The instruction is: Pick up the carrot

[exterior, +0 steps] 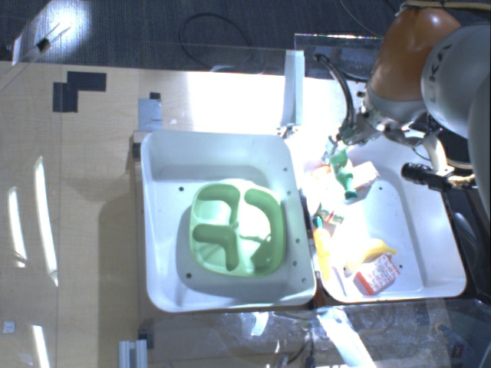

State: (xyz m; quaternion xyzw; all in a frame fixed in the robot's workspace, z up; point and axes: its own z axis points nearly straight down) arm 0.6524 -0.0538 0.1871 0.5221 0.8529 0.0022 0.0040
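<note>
While the tool hangs over the right bin, grip state unclear, carrot against bin's left wall.

- Green tray: smooth, slightly glossy plastic.
- White bins: smooth plastic, glare-washed.
- Bench: pale, wood-like, matt.
- Arm's orange band: seemingly glossy.

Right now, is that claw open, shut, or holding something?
Gripper: low over the right bin, near a green item; open or shut cannot be told.
</note>
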